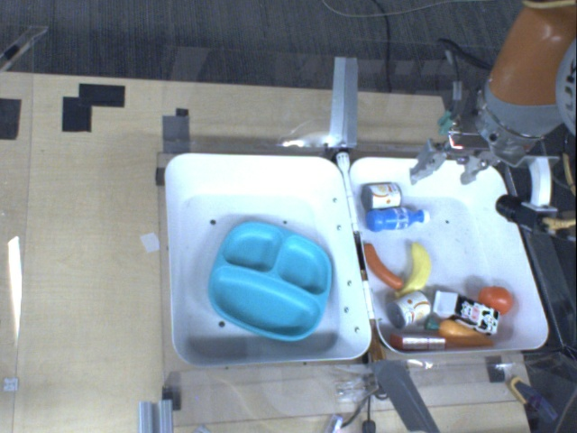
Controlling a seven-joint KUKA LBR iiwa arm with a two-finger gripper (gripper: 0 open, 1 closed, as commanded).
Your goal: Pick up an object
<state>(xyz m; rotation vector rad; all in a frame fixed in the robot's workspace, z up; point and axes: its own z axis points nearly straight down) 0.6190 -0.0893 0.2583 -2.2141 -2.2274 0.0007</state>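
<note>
Overhead, the gripper hangs spread wide, holding nothing, above the right bin.

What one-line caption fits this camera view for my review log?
Open two-finger gripper hovers over right white bin of small items, including a blue bottle and yellow banana; left bin holds blue divided tray.

A turquoise divided plate is sitting in the white left bin. In the white right bin, a yellow banana, a blue bottle, and a black-and-white patterned box are lying. The desk is showing pale tan.
</note>
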